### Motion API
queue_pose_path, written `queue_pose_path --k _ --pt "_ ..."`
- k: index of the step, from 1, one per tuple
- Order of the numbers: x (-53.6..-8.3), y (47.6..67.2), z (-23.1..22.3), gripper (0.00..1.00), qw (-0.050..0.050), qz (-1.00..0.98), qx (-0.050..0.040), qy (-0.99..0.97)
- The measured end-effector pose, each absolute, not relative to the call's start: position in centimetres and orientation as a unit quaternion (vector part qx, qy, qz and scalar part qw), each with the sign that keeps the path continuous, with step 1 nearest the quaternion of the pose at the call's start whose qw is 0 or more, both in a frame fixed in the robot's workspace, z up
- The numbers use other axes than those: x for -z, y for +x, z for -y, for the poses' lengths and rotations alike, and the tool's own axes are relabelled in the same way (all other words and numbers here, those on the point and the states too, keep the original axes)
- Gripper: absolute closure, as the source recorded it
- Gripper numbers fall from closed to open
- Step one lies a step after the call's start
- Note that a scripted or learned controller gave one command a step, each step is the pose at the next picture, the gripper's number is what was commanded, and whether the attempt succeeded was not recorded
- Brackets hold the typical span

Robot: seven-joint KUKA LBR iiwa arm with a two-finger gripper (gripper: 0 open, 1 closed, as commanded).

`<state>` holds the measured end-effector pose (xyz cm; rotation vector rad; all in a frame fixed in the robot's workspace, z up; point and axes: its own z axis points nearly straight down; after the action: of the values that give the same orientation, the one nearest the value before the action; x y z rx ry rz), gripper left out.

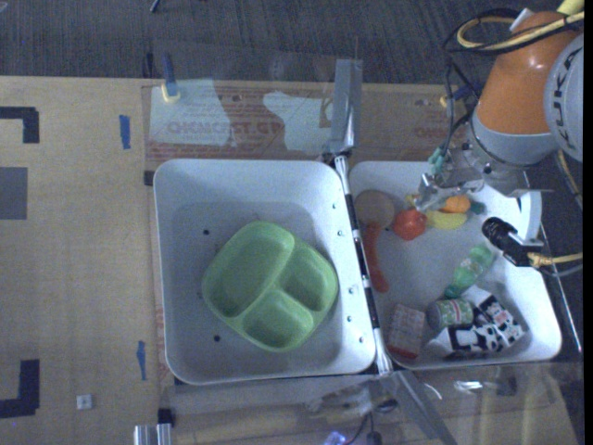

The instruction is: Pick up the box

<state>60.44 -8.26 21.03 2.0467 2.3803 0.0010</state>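
My grey arm with the orange band hangs over the far end of the right-hand shallow white bin. My gripper hovers there among fruit-like bits; its opening I cannot tell. The small pinkish cardboard box lies well apart, against the near wall (crowded by a can), so a descent here would likely miss it.

A green tray is seen in the left bin. In the right bin, a small box lies near its front-left corner, beside a can. The gripper hangs over fruit at the far side.
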Motion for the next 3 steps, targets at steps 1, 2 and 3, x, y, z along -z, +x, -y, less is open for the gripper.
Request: queue_pose_path --k 1,2,3 --pt "-23.4 63.9 -3.6 1.0 0.001 -0.643 -0.0002 0.766" --pt "-18.5 64.4 -4.6 1.0 -0.001 -0.608 0.0015 0.794" --pt "-12.0 63.8 -11.5 1.0 -0.002 -0.253 0.0025 0.968"
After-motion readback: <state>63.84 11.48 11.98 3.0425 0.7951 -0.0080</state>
